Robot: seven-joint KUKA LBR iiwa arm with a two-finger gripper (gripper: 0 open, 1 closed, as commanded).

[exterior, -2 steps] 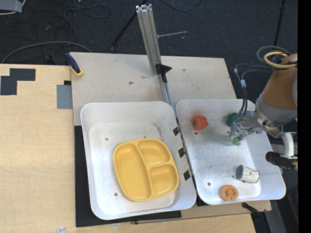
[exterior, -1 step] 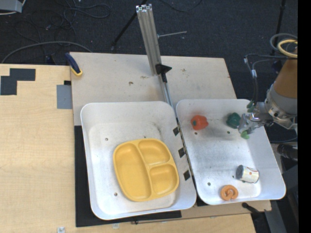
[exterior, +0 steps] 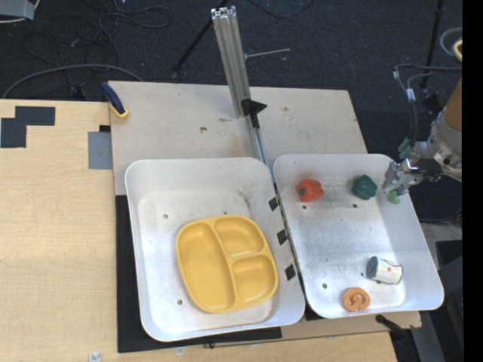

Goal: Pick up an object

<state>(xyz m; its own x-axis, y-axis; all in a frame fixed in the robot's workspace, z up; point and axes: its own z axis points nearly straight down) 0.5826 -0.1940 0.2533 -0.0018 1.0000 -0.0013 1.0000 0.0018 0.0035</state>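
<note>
The right bin (exterior: 332, 236) holds a red pepper-like object (exterior: 308, 190), a dark green object (exterior: 364, 187), a white and grey cup-like object (exterior: 383, 270) lying on its side, and an orange ring (exterior: 355, 300). My gripper (exterior: 398, 178) hangs over the bin's far right rim, just right of the dark green object. A small light green thing (exterior: 393, 196) sits right under the gripper's tip; I cannot tell whether it is held or lying on the rim.
The left bin (exterior: 151, 202) holds a yellow divided plate (exterior: 226, 262). A metal post (exterior: 234, 59) stands behind the bins. A wooden bench top (exterior: 53, 232) lies to the left.
</note>
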